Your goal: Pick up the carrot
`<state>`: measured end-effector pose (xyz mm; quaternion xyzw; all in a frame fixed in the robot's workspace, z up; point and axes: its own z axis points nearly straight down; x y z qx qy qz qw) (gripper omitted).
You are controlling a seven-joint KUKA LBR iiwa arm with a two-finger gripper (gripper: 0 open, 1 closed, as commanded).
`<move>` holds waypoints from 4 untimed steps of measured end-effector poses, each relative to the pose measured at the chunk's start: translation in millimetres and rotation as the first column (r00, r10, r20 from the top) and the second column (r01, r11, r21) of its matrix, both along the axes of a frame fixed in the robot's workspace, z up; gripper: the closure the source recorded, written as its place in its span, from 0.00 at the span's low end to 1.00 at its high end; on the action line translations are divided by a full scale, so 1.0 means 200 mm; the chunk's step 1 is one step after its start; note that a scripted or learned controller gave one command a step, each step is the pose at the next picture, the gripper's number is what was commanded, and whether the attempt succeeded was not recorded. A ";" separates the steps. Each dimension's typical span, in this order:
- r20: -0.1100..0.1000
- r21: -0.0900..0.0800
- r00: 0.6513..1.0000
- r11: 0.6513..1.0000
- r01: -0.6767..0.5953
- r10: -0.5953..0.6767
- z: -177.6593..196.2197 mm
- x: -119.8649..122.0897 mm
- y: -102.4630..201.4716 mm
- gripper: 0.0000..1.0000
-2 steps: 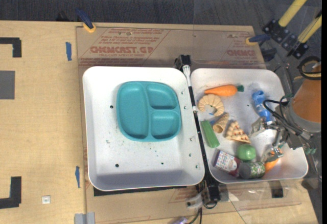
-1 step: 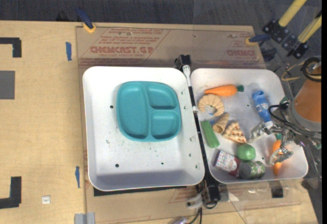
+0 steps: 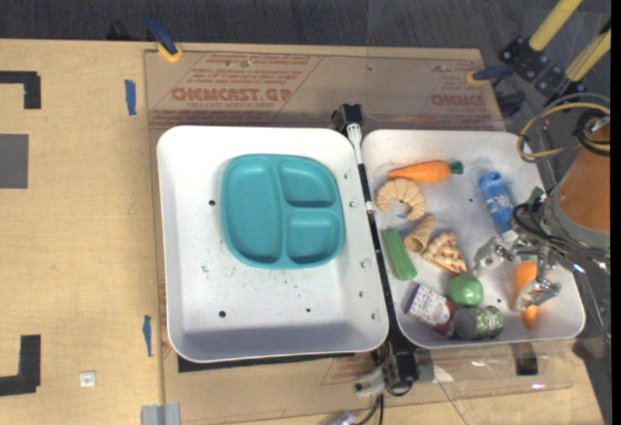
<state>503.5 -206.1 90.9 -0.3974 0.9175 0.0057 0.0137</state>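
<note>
Two orange carrots lie in the right bin (image 3: 572, 326). The larger carrot (image 3: 420, 172), with a green stem end, rests near the bin's far edge. A smaller carrot (image 3: 526, 279) lies near the bin's right side, pointing toward the near wall. My gripper (image 3: 521, 271) is down in the bin over this small carrot. One metal finger (image 3: 499, 252) sits to its left and the other (image 3: 542, 291) to its right. The fingers stand apart and open, straddling the carrot without closing on it.
The right bin also holds a blue bottle (image 3: 495, 199), a tan pastry ring (image 3: 401, 199), a green pod (image 3: 398, 253), a shell-like piece (image 3: 439, 249), a green ball (image 3: 466, 291), a dark can (image 3: 478, 321) and a small packet (image 3: 427, 305). The left bin (image 3: 184, 248) carries a teal divided plate (image 3: 284, 210).
</note>
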 end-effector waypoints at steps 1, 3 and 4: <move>0.004 -0.024 0.988 0.987 -0.156 0.156 0.00 -0.03 0.50 0.00; -0.008 -0.020 0.982 0.982 -0.187 0.187 -0.01 0.83 0.44 0.00; -0.008 -0.019 1.000 1.000 -0.025 0.025 -0.01 0.55 0.29 0.00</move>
